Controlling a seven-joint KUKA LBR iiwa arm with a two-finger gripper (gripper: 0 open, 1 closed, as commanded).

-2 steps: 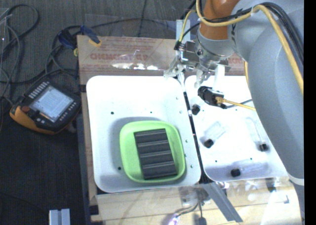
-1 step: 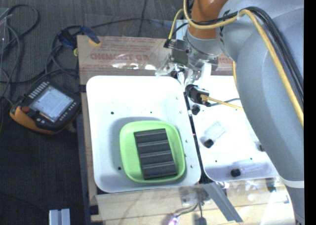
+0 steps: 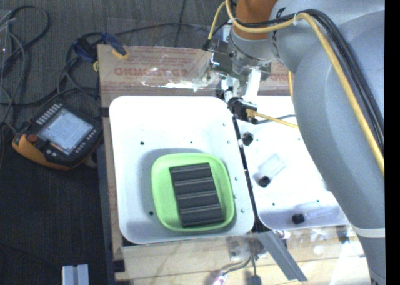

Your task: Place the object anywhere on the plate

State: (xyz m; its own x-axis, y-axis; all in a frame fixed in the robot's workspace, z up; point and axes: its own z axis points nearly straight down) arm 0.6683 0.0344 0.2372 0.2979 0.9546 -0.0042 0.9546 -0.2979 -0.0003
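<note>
Block (image 3: 197,194) lies flat on plate (image 3: 160,177), in near half of left bin (image 3: 128,152). Placement judged complete.

Claw (image 3: 234,89) hangs over far end of wall between bins, well apart from block. Claw state: cannot tell, spread or pressed together.

Step in hand, as judged: withdrawal.
- Keep claw high, clear of bin walls.
- Avoid passing low over plate; a knock could shift block.

Block: dark grey, rectangular, ridged top with cross grooves, long axis running near-to-far. Covers plate centre, inside green rim on all sides.
</note>
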